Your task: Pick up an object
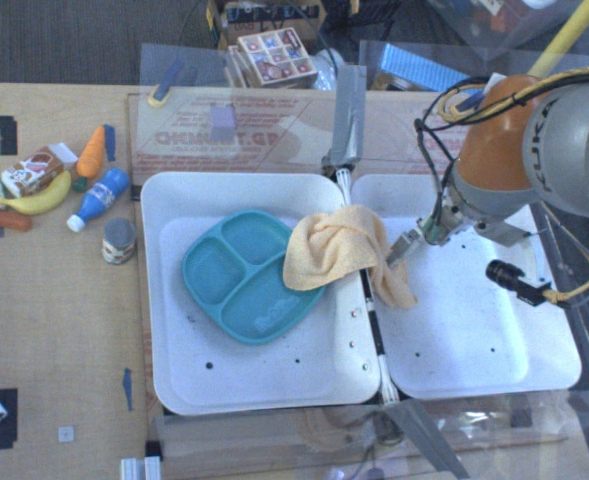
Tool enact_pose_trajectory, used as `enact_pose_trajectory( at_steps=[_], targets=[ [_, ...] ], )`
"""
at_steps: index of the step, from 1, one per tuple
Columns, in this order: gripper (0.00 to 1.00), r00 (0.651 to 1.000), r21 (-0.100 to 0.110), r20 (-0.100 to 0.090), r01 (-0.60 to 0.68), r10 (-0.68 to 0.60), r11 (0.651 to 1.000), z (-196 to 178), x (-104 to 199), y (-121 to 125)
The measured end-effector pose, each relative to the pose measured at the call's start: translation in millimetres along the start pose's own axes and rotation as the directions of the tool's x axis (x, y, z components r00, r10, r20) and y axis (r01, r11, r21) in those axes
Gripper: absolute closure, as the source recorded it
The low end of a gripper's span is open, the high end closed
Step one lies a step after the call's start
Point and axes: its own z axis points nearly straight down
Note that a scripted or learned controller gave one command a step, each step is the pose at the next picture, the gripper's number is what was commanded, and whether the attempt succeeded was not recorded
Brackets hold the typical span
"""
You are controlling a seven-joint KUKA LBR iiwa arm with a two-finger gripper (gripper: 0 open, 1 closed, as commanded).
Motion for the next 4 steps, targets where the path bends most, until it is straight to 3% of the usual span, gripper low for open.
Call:
enact_pose_trajectory(
  at_steps=[1,2,3,4],
  targets=[
    [0.0,1.0,-0.002,0.002,0.003,-0.003,1.0,0,24,-88],
    [0.0,0.954,0.004,0.0,-0.301,0.301,0.954,-8,2,-11],
    [0.0,0.975,-0.006,0.002,-0.224,0.224,0.975,0,32,-45],
    [1.0,0.974,-0.01,0.002,-0.226,0.226,0.974,-11,31,-44]
  ],
)
